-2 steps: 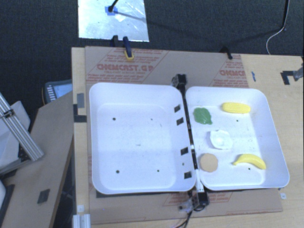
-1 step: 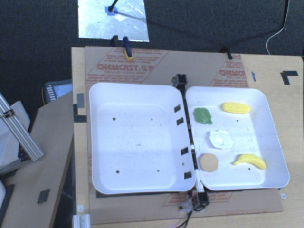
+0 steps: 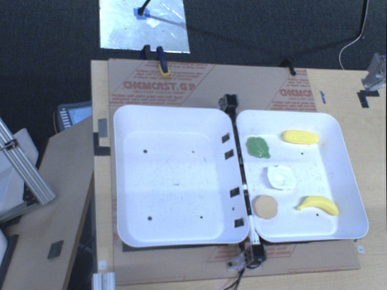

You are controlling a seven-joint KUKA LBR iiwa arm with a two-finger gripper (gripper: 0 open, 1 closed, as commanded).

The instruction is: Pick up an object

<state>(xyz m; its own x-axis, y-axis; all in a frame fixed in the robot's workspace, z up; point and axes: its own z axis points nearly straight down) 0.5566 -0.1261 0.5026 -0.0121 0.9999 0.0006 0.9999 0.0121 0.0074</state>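
At the near edge, a small cluster of dark clips and wires (image 3: 248, 257) sits where the two bins meet, on a brown cardboard sheet (image 3: 199, 83) printed with red "CHEMCAST" lettering. The sheet lies on the pale wooden desk (image 3: 344, 89).

The left bin (image 3: 121, 116) shows a bare white floor with a few dark dots. Black tabs run down the seam joining it to the right bin (image 3: 354, 192).

The things to pick lie in the right bin, all apart from one another. Nearest are a yellow banana (image 3: 318, 205) towards the right wall and a tan round disc (image 3: 265, 207) close to the seam. Behind them, mid-bin, is a white round object (image 3: 281, 177), hard to make out against the white floor. Farther back lie a green lump (image 3: 259, 147) and a yellow oblong piece (image 3: 300, 138), possibly corn.

To the left, a lower wooden surface (image 3: 60, 186) holds a slanting aluminium rail (image 3: 24, 168), cut off by the frame edge. Behind it, a blue-lit device (image 3: 74, 115) is half hidden.

At the far rim of the desk, a black clip (image 3: 228, 101) stands at the seam and a yellow-and-blue clamp (image 3: 162, 62) grips the cardboard. Beyond is dark carpet with a shiny metal sheet (image 3: 144, 17) and a thin white cable (image 3: 354, 41). A grey fitting (image 3: 376, 71) is cut off at the right.

Whether the tool is open or closed cannot be told, nor the arm's pose.
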